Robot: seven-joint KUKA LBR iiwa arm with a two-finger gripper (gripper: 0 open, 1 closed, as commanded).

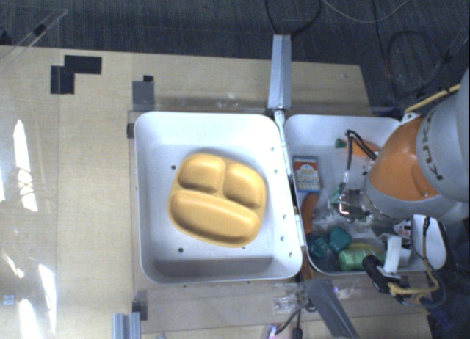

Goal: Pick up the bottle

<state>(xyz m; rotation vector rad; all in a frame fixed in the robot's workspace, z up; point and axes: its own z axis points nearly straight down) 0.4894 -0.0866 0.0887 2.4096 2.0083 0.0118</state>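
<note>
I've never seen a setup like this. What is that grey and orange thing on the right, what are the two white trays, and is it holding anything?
You are looking down at a slant from one fixed camera above a wooden bench. The grey and orange thing is a robot arm, reaching in from the right. Two shallow white bins sit side by side. The left bin holds a yellow divided tray. The right bin holds small items: a little printed packet, teal pieces and a green object. The arm hangs over that bin and hides part of it, so I cannot tell whether it holds anything.
</note>
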